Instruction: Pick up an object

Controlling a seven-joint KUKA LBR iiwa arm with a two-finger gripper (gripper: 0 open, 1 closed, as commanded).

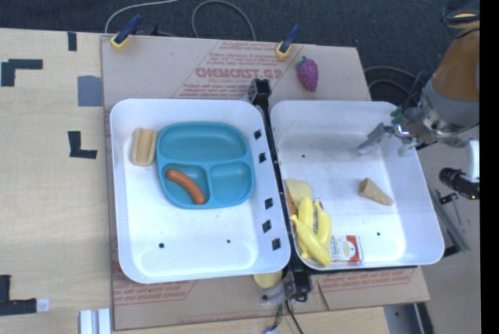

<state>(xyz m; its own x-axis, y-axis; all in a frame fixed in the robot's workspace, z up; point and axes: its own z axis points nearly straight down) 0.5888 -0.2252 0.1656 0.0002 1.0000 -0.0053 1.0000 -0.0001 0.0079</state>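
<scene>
Bunched yellow plastic bananas (313,232) lie at the near edge of the right shallow white bin (417,250), below and to the left of the two-finger gripper (383,139) as the camera sees it. A small red-and-white packet (348,249) sits just beside them, on the side closer to the gripper. A tan wedge-shaped block (376,192) is the loose thing closest to the gripper. It rests on the bin floor a little nearer the camera and is apart from the gripper.

The gripper hangs over the far right part of that bin and nothing shows in its grasp. Whether it is spread wide or drawn narrow cannot be told from this angle. The grey arm with its orange band (460,67) rises behind it to the right.

Well to the gripper's left, across the black-clipped divide (265,161), the left shallow white bin (195,254) holds a blue sectioned plastic plate (214,153). An orange-brown toy sausage (187,186) lies in the plate's near compartment. A tan bread-like slab (143,147) touches the plate's far-left rim.

Beyond the gripper and to its left, a purple toy grape bunch (307,73) lies on the brown cardboard sheet (218,71). Farther still, two yellow clamps with blue handles (285,44) grip the sheet's far edge.
</scene>
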